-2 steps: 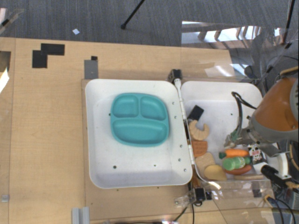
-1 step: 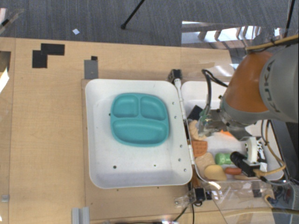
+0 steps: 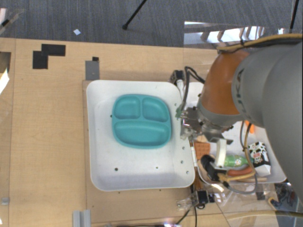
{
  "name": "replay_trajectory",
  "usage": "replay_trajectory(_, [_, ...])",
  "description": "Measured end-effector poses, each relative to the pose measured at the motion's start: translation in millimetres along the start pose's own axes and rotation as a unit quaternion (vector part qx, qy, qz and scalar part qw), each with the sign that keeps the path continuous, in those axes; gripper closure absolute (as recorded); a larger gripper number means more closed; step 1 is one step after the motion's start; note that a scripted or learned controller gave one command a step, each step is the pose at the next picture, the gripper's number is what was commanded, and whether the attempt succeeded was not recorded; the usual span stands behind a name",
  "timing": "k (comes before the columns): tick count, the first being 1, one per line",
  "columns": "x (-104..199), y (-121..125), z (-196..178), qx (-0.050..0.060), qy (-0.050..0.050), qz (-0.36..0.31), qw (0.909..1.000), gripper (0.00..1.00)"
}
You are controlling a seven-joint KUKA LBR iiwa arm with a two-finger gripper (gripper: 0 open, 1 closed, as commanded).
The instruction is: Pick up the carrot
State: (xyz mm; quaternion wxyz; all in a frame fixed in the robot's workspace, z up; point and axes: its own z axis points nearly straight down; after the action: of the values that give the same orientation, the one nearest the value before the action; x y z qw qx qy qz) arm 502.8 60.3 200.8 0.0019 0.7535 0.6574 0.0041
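Here the grey arm with its orange band (image 3: 222, 86) hangs over the right white bin (image 3: 277, 174), hiding the gripper, whose state I cannot tell. The long orange-red piece (image 3: 241, 173), probably the carrot, lies among clutter below, presumably its target.

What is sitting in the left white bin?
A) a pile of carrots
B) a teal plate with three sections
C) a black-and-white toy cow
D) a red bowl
B: a teal plate with three sections lies in the middle of the left bin.
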Motion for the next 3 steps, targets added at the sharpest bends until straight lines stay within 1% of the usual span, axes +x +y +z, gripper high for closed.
replay_trajectory(1, [-2.7, 0.6, -0.1, 0.000, -0.001, 0.001, 1.0000, 0.00])
replay_trajectory(2, [-75.4, 13.6, 16.5, 0.003, -0.003, 0.010, 0.9999, 0.00])
replay_trajectory(3, [-149.2, 24.1, 86.5, 0.003, -0.003, -0.036, 0.9993, 0.00])
